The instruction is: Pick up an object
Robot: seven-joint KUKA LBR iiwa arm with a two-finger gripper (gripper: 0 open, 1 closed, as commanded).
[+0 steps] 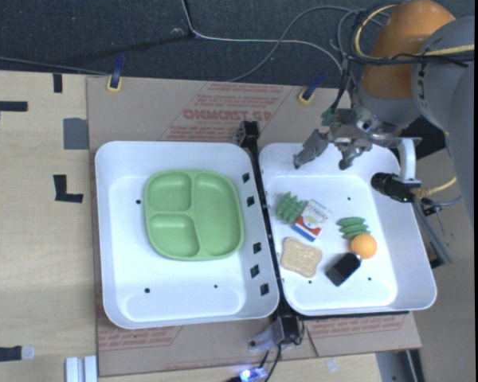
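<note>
The two-finger gripper (328, 154) hangs over the far rim of the right-hand shallow white plastic bin (406, 293). Its two dark fingers are spread apart with nothing between them, a posture consistent with an approach before a grasp.

All candidate objects lie in that bin, on the near side of the gripper. Taking the round orange ball (364, 246) as the landmark:

- A small green ridged piece, resembling a pea pod (351, 227), lies just beside the ball, on its far side.
- A black rectangular block (343, 268) lies just beside the ball on its near-left side, tilted on the floor of the bin.
- A tan slice of toy bread (300, 257) lies to the left of the ball, beyond the block.
- A small white carton with red and blue print (311, 220) lies left of the ball, just beyond the bread.
- A green leafy toy vegetable (289, 207) lies farthest left of the ball, touching or nearly touching the carton.

The left-hand white bin (111, 277) holds a pale green divided plastic plate (194, 215), well apart from the ball.

Judgement: no object has been picked up yet. The leafy vegetable and the carton are nearest the gripper. Because the objects are clustered, a descent on one may disturb its neighbour; the ball is likely to roll if struck off-centre.
</note>
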